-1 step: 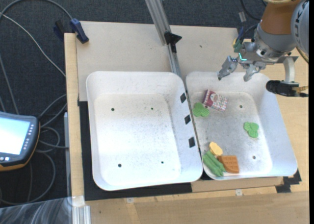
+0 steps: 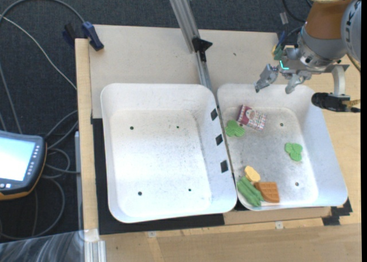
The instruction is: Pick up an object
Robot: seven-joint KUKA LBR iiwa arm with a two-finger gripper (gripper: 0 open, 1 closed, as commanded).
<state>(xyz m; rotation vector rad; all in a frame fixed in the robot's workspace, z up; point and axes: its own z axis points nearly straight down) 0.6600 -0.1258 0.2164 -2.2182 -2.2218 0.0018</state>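
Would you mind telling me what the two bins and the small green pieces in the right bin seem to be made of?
Bins: probably thin moulded plastic, matte white, with rounded rims and dark speckling. Green pieces: likely plastic or rubber toy food, uniformly coloured and dull; too small to be sure.

A robotics lab or test cell is indicated. A plywood bench is seen on dark carpet, with loose cables at nine o'clock, a teach pendant at eight o'clock, and an aluminium mast rising at twelve o'clock.
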